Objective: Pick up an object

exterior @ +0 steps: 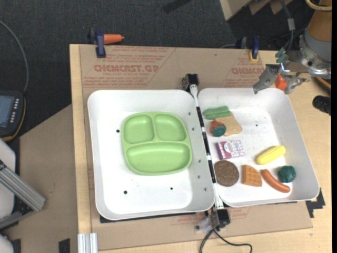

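Over on the left, the first white bin (105, 183) carries a green divided plate (156, 143). Moving right, the second bin (300, 141) is crowded: green bean pod (217, 112), pink carton (231, 149), brown round patty (226, 173), waffle piece (251, 176), yellow corn (270, 154), sausage (275, 181), dark green lump (287, 173). Far right, the gripper (279, 79) hangs over that bin's back corner, fingers spread apart, nothing between them.
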`<state>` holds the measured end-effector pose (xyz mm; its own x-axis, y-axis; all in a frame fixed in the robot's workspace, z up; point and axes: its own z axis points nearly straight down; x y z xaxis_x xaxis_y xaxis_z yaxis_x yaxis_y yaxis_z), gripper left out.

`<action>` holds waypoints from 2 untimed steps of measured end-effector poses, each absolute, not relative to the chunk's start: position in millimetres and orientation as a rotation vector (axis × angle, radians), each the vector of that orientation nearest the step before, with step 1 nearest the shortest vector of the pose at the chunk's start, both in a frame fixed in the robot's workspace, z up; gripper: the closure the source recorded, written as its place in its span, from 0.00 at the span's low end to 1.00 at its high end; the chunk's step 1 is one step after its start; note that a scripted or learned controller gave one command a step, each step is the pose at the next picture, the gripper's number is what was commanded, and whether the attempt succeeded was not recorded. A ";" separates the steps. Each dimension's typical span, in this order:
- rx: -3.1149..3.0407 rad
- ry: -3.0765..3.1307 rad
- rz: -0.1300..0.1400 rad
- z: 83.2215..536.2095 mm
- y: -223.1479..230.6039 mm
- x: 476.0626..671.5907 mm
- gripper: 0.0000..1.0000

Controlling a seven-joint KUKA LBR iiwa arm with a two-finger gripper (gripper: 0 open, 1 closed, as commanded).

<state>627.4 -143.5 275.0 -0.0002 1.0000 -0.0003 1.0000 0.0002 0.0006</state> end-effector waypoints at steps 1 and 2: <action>2.229 2.237 -0.013 131.8 -91.1 592.1 0.00; 2.219 2.224 -0.001 80.9 -96.3 644.0 0.00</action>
